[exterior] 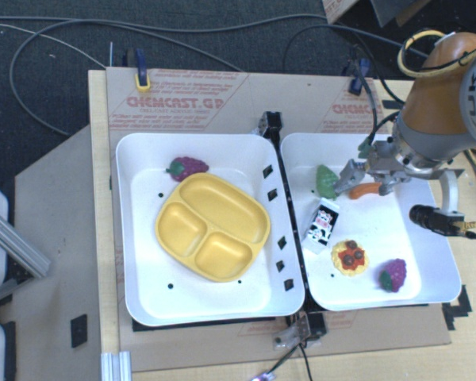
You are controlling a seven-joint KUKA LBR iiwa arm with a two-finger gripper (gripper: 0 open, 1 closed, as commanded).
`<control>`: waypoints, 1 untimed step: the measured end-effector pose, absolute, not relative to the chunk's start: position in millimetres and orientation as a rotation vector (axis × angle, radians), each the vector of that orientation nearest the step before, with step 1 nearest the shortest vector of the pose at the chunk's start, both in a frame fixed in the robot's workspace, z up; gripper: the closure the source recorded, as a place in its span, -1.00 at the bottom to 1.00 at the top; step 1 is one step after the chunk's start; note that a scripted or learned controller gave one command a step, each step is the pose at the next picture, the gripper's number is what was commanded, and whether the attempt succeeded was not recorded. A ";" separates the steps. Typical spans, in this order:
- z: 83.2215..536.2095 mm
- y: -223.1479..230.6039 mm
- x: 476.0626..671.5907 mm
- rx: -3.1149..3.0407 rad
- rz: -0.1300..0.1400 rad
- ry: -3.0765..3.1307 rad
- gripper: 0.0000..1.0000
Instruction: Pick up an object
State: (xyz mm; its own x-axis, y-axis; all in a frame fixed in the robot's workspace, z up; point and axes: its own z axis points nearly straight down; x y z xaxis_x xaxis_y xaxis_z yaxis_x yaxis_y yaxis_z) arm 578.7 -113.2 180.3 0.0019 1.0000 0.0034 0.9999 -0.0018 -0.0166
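The right bin (428, 284) holds several small items: a green leafy toy (326, 180), an orange carrot-like piece (368, 190), a black-and-white box (323, 224), a round red-and-yellow toy (350, 257) and a purple grape bunch (393, 275). My gripper (371, 178) hangs low at the back of this bin. It is directly over the orange piece and just right of the green toy. The gripper body hides part of the orange piece. Whether it is touching the piece is not clear.
The left bin (135, 236) holds a yellow divided plate (213, 225) and a second purple grape bunch (188, 167) at its back. A black divider rail (282, 205) separates the bins. A black fitting (435, 219) on the arm sticks out over the right bin's right side.
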 end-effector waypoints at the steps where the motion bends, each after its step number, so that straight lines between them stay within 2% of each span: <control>1: 188.4 -113.0 582.0 -2.219 0.000 -2.220 -1.00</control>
State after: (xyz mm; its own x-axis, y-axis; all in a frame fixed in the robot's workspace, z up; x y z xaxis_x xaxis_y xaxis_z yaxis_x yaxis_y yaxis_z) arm 582.0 -113.0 188.4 -0.0006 1.0000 0.0017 1.0000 0.0006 -0.0017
